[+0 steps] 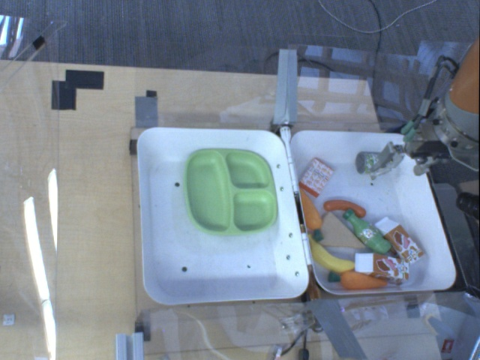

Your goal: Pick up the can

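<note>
The can, a small grey cylinder, is being seen at the upper part of the right bin, tipped on its side and lifted close against the gripper. The gripper is being carried in from the right edge, beneath the orange band of the arm. Whether the can is being clamped between the fingers, or merely lying in front of them, cannot be told at this scale, and the state of the gripper itself cannot be read.

Several risks are being judged from this arrangement. If the can is being caught only at one end, it is likely to be rotated out of the grasp by its own weight once lifting is being done, since a smooth round body is being offered little friction. If it is only being touched, it may be rolled away across the bin floor toward the red-and-white carton just to its left.

The rest of the clutter is being kept lower in the same bin: a sausage, a green bottle, a banana, a carrot and a brown printed box. A dropped can is likely to be sent rolling down into this pile, where a clean second approach is being made harder.

The green divided plate in the left bin is being left well apart from the action.
</note>
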You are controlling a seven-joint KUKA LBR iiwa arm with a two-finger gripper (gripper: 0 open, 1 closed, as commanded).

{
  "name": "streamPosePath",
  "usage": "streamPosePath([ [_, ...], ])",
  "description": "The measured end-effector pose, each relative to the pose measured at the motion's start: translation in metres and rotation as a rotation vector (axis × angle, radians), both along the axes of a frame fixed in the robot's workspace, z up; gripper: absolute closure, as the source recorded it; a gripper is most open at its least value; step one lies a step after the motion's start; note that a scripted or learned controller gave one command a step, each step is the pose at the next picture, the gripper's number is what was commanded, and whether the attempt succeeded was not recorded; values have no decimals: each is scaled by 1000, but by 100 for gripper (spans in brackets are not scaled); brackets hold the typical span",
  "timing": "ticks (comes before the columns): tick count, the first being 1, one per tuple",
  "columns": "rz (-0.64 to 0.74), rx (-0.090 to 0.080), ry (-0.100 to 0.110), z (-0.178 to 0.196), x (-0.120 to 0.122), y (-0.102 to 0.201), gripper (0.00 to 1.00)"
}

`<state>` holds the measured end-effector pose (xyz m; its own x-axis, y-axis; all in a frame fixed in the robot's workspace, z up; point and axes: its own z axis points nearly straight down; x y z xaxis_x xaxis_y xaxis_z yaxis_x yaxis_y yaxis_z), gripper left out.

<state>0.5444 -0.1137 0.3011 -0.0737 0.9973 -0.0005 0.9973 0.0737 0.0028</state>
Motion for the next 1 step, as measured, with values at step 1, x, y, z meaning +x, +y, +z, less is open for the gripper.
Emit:
streamPosePath([
  [1,-145,1,2,-66,68,-22,0],
])
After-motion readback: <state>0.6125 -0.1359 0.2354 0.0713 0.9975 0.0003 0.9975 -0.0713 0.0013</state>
